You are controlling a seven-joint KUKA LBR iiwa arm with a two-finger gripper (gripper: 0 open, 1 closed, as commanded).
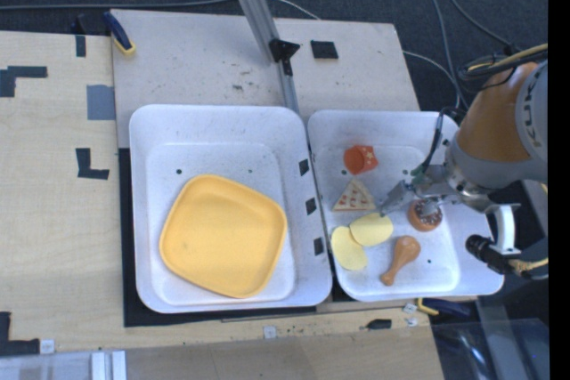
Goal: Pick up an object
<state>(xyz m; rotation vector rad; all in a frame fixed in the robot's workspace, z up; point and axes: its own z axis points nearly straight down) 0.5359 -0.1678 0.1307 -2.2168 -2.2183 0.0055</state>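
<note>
Here the grey arm with orange band (499, 133) reaches in from 3 o'clock over the right white shallow bin (445, 285). Its two-finger gripper (392, 198) sits low near the bin's middle, dark fingers pointing toward 8 o'clock; cannot tell whether they are apart or together, and nothing visibly sits between them.

Right bin contents: a tan triangular wedge with dots, like a toy cheese or sandwich slice (354, 197), just beside the gripper tip at its 9 o'clock, apex toward 12. A red-orange rounded toy, tomato-like (360, 158), at 12 o'clock of the wedge, apart from it. Two pale yellow oval slices: one (370, 230) long axis roughly 3-to-9, slightly tilted up on the right, overlapping the other (347, 248), which runs about 11-to-5. A brown plastic drumstick (400, 258), long axis 1-to-7, fat end up toward 1 o'clock, thin end toward 7, just beside the upper slice. A small brown-orange round piece (426, 216) at 3 o'clock of the gripper, under the wrist, detail unclear.

Left white shallow bin (147, 133) holds a yellow square plastic plate with rounded corners (223, 234), lying flat, rotated slightly.
</note>
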